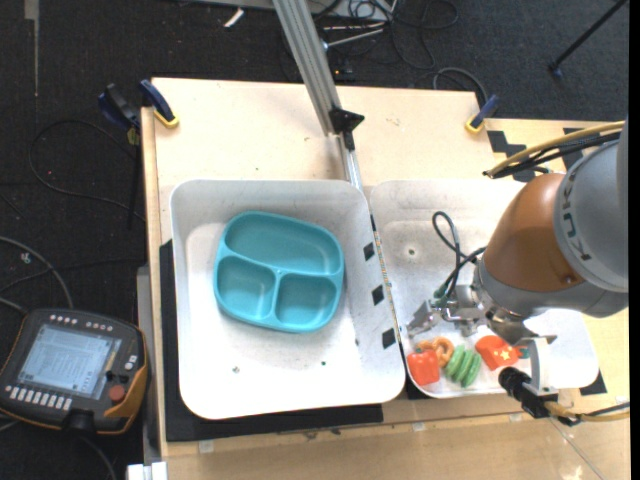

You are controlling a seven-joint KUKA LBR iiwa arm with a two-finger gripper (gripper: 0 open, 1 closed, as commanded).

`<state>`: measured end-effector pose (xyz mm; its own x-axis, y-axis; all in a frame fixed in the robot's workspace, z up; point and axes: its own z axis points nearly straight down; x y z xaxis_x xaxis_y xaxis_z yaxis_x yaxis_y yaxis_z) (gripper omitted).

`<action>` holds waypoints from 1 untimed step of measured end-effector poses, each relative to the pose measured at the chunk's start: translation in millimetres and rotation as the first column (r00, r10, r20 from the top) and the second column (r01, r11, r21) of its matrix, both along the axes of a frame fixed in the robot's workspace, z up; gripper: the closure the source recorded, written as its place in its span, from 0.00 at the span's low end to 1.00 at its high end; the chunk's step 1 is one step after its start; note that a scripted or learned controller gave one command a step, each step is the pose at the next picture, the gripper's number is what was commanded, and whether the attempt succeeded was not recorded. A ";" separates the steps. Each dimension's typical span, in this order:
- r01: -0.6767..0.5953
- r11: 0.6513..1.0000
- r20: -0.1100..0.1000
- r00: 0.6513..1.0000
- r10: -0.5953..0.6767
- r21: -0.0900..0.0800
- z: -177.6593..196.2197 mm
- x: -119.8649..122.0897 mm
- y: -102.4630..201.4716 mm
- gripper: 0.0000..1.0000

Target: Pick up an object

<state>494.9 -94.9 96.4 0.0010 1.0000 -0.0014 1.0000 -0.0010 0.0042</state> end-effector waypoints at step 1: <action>0.000 1.000 0.000 1.000 0.000 0.000 0.0 -0.1 -0.7 0.00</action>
